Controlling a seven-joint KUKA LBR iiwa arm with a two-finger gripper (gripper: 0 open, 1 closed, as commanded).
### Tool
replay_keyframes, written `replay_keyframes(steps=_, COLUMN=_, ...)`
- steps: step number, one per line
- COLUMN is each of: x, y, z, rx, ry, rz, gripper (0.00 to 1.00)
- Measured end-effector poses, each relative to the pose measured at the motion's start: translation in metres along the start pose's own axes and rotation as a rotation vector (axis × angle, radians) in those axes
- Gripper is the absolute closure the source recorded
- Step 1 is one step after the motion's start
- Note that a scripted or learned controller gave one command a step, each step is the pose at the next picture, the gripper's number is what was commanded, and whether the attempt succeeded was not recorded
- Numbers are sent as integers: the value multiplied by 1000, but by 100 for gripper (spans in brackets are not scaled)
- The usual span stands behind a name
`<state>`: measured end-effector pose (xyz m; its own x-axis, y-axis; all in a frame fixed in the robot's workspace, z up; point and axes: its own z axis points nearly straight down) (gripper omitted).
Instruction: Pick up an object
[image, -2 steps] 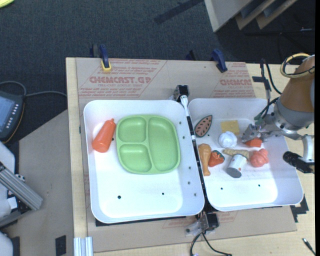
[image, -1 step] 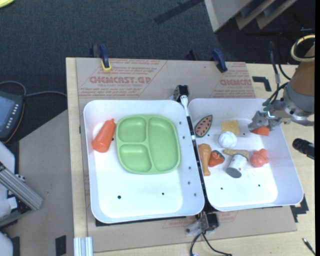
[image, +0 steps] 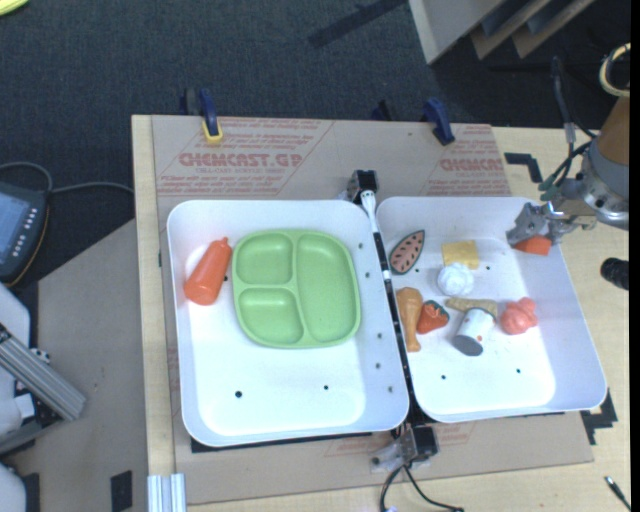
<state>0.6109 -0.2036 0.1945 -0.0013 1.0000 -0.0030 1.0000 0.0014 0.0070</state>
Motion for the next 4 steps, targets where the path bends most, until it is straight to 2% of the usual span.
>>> replay_keyframes(steps=1, x=0, y=1, z=-33, rx=1, ry=0, rz=1, gripper=100)
replay_keyframes(steps=2, x=47, y=-9, z=-42, rx=8, ry=5, rz=-3, gripper=100)
replay_keyframes(steps=4, x=158, y=-21, z=-20, rx=9, ry=6, rz=-5, gripper=100)
